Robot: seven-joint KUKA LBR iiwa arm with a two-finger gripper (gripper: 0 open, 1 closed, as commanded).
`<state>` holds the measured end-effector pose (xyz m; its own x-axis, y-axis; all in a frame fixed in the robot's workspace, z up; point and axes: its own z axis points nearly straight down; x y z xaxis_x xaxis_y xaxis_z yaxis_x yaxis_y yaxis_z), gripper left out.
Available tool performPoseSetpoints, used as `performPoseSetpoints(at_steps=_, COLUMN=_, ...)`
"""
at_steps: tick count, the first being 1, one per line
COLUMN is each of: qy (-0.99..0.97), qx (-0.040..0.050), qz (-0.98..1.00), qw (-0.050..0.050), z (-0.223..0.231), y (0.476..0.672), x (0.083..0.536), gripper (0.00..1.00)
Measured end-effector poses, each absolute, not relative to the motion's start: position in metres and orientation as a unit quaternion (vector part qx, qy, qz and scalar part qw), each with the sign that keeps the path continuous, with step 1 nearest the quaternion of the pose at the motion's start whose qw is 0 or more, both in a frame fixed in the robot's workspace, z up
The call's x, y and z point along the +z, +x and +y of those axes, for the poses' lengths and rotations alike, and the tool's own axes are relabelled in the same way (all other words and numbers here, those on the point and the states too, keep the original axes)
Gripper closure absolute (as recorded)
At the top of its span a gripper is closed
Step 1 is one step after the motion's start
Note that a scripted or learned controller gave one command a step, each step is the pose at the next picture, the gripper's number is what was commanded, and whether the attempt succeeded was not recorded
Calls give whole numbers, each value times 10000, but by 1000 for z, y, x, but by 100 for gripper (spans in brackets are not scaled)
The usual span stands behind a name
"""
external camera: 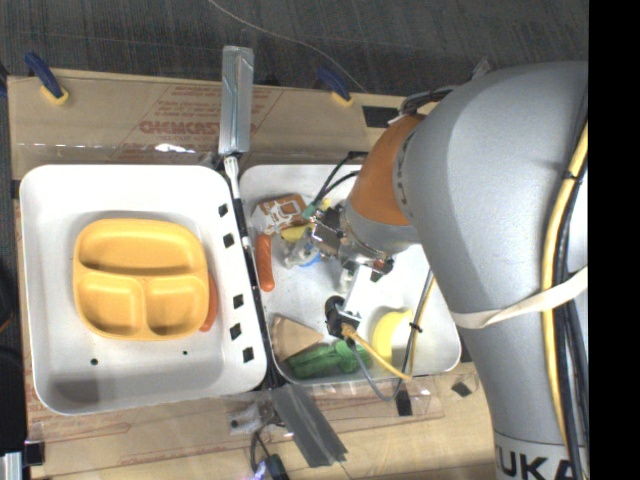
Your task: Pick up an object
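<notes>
My gripper point(305, 240) reaches down into the right bin point(300, 298), under the orange-banded wrist, in the bin's upper middle. Its fingertips sit among a small cluster of items: a brown packet point(281, 208), a yellow piece point(293, 232) and a pale bluish object point(300, 256). An orange carrot-like stick point(264, 261) lies along the bin's left wall. A green object point(322, 359) rests at the front of the bin and a yellow ball point(390, 330) at the front right. The arm covers the bin's right side.
The left bin point(50, 298) holds a yellow compartment tray point(145, 276). A divider with black clips point(237, 268) separates the bins. Cables point(372, 363) hang from the wrist over the front of the right bin. Cardboard point(180, 118) lies behind both bins.
</notes>
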<state>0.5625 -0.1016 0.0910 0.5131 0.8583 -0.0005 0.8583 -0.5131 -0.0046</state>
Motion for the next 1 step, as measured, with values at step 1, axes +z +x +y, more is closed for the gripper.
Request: performPoseSetpoints(at_steps=1, qy=-7817, qx=9, qz=-6236, qw=24, z=-103, y=521, x=142, gripper=0)
